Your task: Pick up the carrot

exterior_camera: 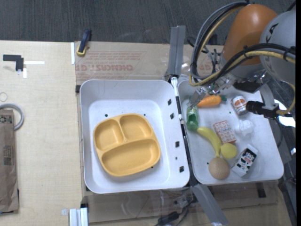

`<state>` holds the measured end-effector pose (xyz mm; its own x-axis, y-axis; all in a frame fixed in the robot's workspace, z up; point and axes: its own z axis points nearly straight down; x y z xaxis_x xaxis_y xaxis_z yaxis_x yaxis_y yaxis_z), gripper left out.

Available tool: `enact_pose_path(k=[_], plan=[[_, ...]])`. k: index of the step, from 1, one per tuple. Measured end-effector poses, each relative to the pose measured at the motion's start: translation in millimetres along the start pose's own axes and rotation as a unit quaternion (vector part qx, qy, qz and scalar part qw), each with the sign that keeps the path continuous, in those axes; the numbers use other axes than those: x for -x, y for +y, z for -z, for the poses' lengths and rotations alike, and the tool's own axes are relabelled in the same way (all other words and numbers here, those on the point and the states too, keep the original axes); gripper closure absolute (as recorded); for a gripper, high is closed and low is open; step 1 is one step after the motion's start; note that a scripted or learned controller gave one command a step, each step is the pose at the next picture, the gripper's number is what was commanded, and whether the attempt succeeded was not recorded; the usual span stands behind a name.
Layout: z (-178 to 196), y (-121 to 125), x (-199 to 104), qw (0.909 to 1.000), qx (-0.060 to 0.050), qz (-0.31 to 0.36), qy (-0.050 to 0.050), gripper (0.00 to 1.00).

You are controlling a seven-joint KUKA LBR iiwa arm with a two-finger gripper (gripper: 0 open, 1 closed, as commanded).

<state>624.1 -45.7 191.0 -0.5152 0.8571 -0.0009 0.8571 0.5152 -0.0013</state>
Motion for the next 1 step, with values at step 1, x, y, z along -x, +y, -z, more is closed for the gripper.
enact_pose_path(k=[1], plan=[[96.6, -6.4, 71.4, 0.9785, 0.001, 0.206, -0.002, 0.0]])
